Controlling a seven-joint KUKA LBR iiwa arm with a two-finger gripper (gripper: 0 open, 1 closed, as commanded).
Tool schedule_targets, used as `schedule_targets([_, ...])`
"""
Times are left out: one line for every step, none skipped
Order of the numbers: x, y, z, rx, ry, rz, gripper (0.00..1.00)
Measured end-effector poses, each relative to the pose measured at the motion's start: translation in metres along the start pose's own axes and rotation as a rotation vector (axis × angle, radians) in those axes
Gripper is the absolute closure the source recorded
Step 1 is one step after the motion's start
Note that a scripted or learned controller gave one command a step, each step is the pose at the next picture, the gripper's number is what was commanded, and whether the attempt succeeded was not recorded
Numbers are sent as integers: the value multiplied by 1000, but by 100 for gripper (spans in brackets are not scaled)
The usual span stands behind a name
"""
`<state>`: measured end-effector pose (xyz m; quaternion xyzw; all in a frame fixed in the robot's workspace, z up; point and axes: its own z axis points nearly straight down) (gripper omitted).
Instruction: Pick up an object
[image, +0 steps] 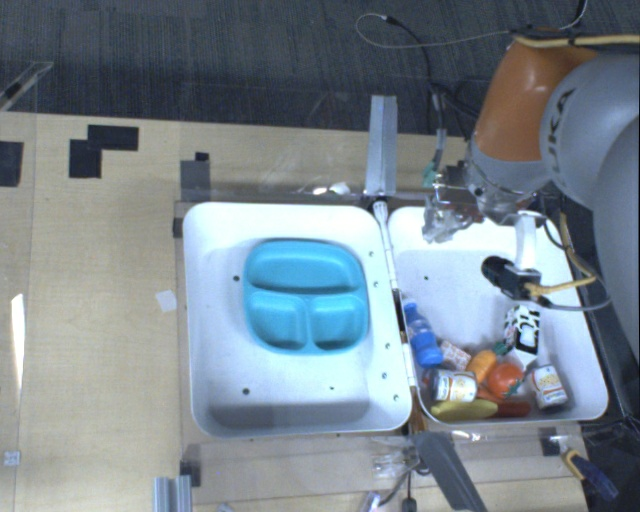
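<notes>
You'll find the tool (438, 225) at the 11 o'clock corner of the right bin (450, 285), close to the wall shared with the left bin (215, 340); the grey arm (590, 110) with its orange band (520, 90) comes in from 2 o'clock. You cannot tell from this angle whether the tool is wide or narrow, and nothing is visibly held in it. The things to pick all sit in the right bin, well apart from the tool, crowded toward 6 o'clock. A blue bottle (420, 335) lies along the left wall at 8 o'clock. Below it a small can (455, 387) rests just above a yellow piece (465, 408) on the near rim. An orange piece (483, 362) and a red round fruit (505, 378) touch each other at 6 o'clock. A black-and-white carton (522, 328) stands at 4 o'clock, with a small jar (547, 385) at 5 o'clock. In the left bin, a blue sectioned tray (305, 295) sits near the middle, and both bins rest on the pale counter (90, 330)
</notes>
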<state>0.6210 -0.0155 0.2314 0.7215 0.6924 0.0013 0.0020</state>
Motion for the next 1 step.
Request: schedule_targets([-67,52,-59,-3,-1,-229,100])
